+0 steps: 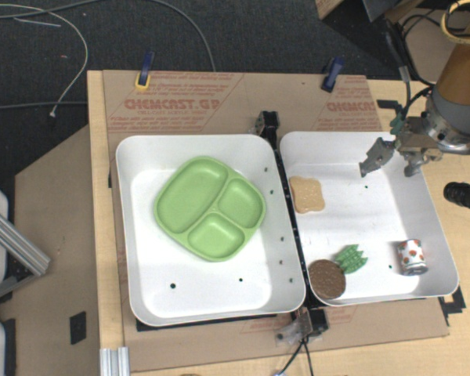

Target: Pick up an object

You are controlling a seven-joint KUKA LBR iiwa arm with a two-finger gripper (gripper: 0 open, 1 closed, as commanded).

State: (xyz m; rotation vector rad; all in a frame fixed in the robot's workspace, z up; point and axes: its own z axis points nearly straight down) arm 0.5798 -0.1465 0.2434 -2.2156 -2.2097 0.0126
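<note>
Leftmost, left bin holding a green divided plate, flat, near centre. Right bin next: tan bread slice by its left wall, brown round patty and green leafy piece close together at the near edge, small can at the near right corner. Any of these a fair target; can standing apart from the rest, likely the cleanest pick — centre over it, descend straight, close across the narrow side. Gripper open, empty, raised over the bin's far right part, well apart from every object. Arm entering from the right, wrist pointing down.
</note>
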